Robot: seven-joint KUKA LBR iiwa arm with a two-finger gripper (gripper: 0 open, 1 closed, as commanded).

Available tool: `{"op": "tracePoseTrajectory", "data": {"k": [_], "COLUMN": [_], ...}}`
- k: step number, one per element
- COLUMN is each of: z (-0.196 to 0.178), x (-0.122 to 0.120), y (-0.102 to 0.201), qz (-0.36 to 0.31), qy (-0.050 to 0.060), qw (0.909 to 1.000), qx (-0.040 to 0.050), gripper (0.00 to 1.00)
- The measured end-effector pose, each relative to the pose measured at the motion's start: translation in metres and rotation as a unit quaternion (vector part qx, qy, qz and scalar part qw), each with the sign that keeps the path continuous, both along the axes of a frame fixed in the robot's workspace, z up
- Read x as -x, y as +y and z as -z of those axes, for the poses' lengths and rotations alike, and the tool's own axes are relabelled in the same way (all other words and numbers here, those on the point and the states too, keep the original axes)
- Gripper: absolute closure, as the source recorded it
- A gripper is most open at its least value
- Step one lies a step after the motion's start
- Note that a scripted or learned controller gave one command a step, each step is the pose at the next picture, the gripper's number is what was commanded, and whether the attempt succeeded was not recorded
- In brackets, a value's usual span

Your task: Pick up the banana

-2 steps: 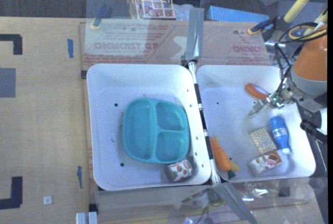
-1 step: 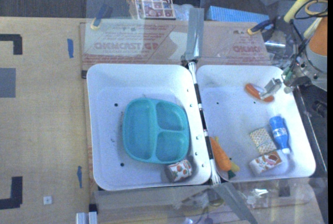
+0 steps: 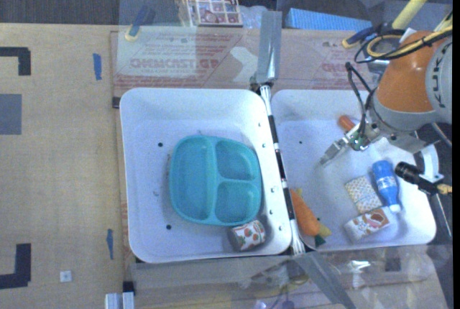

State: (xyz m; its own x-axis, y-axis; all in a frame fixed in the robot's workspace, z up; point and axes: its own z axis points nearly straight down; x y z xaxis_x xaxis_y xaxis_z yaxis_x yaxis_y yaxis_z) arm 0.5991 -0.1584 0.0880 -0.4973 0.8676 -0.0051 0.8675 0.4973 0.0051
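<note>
A small yellow piece (image 3: 323, 231) peeks out from under the orange carrot (image 3: 305, 213) at the front left corner of the right bin (image 3: 316, 110). It may be the banana, but most of it is hidden. My gripper (image 3: 336, 151) hangs over the middle of the right bin, pointing down and to the left, well behind and to the right of that yellow piece. Nothing shows in its grasp. The grey arm with its orange band (image 3: 406, 88) reaches in from the right.
The right bin also holds a blue bottle (image 3: 384, 184), a patterned square (image 3: 361, 192), a small carton (image 3: 367, 223) and an orange item (image 3: 347, 122) at the back. In the left bin (image 3: 144, 157) lie a teal divided plate (image 3: 214, 180) and a small printed cup (image 3: 248, 234).
</note>
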Motion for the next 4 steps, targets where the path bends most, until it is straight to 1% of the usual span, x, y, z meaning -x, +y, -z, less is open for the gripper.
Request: {"op": "tracePoseTrajectory", "data": {"k": [1,2,3,4], "z": [0.0,-0.097,-0.097,-0.051], "x": [0.021,0.06,0.04,0.004], "y": [0.05,0.12,0.135,0.044], "qz": [-0.07,0.021,0.068,0.059], "qy": [0.0,0.002,0.002,0.001], "qw": [0.9976,0.9998,0.9977,0.9982], "qx": [-0.0005,-0.0007,-0.0008,-0.0003], "gripper": [0.0,0.0,0.0,0.0]}}
